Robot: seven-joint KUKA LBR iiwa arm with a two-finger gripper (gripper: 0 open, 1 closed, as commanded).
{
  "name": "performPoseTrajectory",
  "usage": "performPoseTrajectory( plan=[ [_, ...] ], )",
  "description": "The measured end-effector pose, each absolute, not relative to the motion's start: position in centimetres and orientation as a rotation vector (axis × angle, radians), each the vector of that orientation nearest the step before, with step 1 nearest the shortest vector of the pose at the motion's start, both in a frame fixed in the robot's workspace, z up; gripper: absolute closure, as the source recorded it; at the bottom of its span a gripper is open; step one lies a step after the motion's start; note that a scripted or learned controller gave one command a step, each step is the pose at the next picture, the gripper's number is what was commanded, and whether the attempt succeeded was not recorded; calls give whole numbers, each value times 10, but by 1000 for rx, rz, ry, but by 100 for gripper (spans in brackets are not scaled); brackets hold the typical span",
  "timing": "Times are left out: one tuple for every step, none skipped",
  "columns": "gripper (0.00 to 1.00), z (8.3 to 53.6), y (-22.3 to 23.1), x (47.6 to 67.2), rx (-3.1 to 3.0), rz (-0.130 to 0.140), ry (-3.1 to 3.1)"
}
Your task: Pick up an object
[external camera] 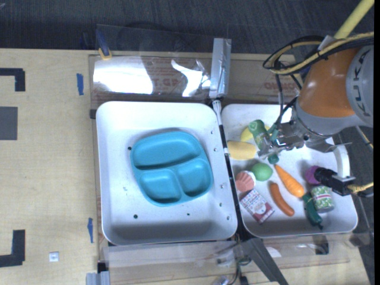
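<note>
The gripper [274, 147], its state hidden, hovers near the right bin's [350, 218] left edge over the green bottle [257, 130], needing descent.

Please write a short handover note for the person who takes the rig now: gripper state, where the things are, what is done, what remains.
Gripper: low in the right bin, above the green bottle; grasp not confirmed.
Right bin: yellow lemon, green ball, carrot, sausage, small carton, more toys.
Left bin: blue divided plate.
Done: approach. Left: grasp and lift one object.
</note>
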State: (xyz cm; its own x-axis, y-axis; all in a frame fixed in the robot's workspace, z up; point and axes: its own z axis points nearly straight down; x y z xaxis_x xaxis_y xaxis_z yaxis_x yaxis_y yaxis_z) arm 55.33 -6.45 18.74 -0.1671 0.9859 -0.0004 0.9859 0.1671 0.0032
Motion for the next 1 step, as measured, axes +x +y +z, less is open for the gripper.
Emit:
performPoseTrajectory(
  plan=[
    [100,202,-33,613,2223,2,2217]
  ],
)
